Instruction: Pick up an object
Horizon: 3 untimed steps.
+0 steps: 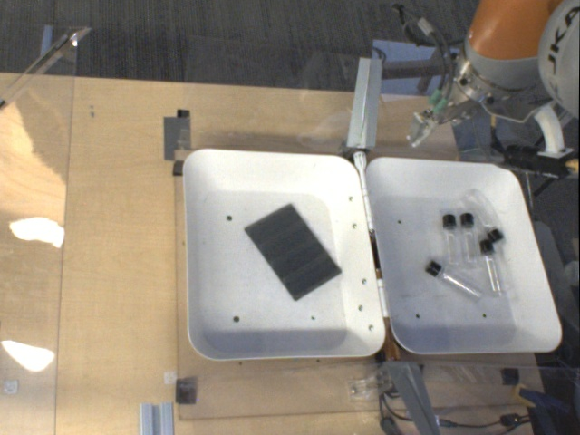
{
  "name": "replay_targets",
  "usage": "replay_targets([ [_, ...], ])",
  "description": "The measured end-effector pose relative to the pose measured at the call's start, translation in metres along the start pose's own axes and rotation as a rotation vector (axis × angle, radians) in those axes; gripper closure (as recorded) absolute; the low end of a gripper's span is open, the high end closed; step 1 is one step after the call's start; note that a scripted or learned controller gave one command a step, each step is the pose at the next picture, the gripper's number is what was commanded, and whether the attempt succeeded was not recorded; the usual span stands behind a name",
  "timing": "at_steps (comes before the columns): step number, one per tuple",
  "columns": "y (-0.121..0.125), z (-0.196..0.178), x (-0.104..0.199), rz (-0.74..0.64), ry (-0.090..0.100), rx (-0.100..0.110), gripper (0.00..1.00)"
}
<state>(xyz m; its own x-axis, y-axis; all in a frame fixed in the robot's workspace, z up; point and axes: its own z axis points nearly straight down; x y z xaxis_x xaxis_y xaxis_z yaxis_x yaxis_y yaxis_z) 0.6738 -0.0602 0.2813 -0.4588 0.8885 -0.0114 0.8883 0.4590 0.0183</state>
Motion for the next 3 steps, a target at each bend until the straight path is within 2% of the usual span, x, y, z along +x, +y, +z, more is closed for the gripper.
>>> replay_targets([
  [1, 0.002, 0.036, 0.014, 0.081, 0.009, 0.015, 1.0],
  [2, -0.005, -0.066, -0.009, -0.302, 0.003, 0.003, 1.0],
  [3, -0.009, 0.033, 0.004, -0.173, 0.011, 0.014, 1.0],
])
